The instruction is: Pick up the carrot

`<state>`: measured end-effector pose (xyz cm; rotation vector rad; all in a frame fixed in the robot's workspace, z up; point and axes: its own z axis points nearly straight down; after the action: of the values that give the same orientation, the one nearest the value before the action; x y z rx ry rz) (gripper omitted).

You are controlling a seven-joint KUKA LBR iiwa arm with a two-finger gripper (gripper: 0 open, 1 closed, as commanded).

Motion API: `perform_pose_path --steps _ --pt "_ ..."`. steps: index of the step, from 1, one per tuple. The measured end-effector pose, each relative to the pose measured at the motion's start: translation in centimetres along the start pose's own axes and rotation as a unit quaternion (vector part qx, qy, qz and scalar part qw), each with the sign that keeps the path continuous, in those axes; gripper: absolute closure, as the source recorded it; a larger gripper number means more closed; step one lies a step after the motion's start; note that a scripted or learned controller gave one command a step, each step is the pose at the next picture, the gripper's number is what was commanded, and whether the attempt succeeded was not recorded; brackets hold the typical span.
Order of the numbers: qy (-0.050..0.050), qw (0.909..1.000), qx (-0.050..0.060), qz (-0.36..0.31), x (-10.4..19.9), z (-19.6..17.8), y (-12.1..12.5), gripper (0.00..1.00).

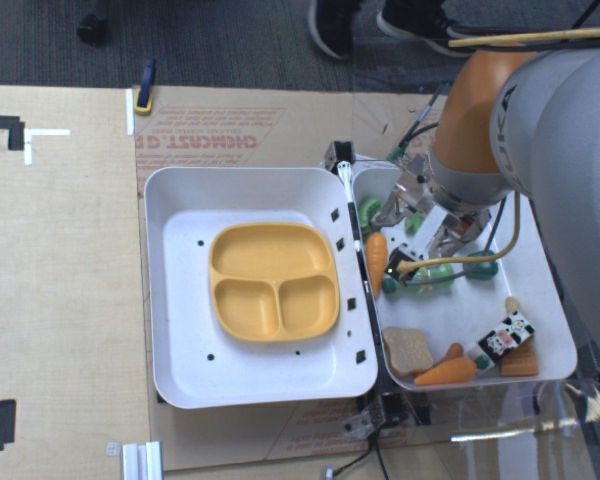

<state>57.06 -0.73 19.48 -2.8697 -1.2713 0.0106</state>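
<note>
Orange and slim, the carrot point(376, 256) lies in the right bin point(472, 313), lengthwise against that bin's left wall and about midway along it. The gripper point(425, 243) hangs just beside it toward the bin's middle, above a green vegetable point(458, 268); whether the gripper is released or clenched cannot be told from this slant. Along the right bin's near wall lie a slice of bread point(407, 350), a second carrot point(445, 372) and a cow-patterned carton point(506, 338), while the left bin point(170, 268), touching the right bin's left wall, holds a yellow three-compartment plate point(270, 253).
</note>
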Motion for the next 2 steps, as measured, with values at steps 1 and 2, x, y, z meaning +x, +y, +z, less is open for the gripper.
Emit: perform_pose_path --steps 1,2 --pt "0.002 0.9967 -0.001 0.082 -1.9 0.3 1.2 0.0" --pt "0.001 0.9932 0.001 0.116 -0.2 0.4 -1.9 0.0"
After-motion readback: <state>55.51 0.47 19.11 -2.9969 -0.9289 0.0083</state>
